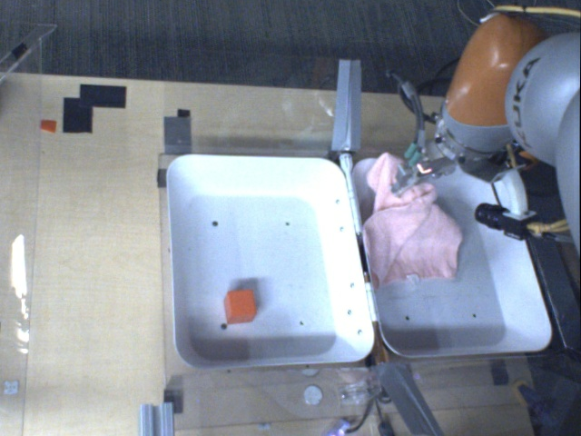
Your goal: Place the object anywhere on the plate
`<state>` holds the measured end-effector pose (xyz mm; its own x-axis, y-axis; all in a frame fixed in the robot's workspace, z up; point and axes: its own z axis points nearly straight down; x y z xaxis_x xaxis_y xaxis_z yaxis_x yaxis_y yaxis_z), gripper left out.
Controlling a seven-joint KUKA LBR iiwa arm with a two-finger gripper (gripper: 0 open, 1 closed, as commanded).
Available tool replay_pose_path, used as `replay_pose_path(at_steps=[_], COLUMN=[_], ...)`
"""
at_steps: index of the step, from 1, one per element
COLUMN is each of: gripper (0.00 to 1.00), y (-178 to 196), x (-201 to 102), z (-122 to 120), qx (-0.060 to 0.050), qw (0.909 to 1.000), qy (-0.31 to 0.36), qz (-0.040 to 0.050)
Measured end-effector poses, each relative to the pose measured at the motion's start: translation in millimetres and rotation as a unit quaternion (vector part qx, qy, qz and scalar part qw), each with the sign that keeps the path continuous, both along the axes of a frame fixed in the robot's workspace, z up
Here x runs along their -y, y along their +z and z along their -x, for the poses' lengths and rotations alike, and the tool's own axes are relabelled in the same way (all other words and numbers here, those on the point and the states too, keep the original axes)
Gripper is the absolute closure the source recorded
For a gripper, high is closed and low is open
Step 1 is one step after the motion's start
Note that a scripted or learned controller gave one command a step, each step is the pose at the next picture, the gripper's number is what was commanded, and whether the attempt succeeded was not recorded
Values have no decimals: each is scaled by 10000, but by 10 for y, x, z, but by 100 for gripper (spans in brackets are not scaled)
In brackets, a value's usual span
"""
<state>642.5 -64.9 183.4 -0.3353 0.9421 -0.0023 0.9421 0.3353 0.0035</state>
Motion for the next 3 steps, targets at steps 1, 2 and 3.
replay_pose_path(at_steps=[1,2,3], gripper=[100,100,100], y=[403,481,382], x=[-15,-532,-1008], z=[-28,-137,-127], qx=[9,6,5], qw=[10000,9787,9180], qy=[41,2052,3967], qz=[-1,4,8])
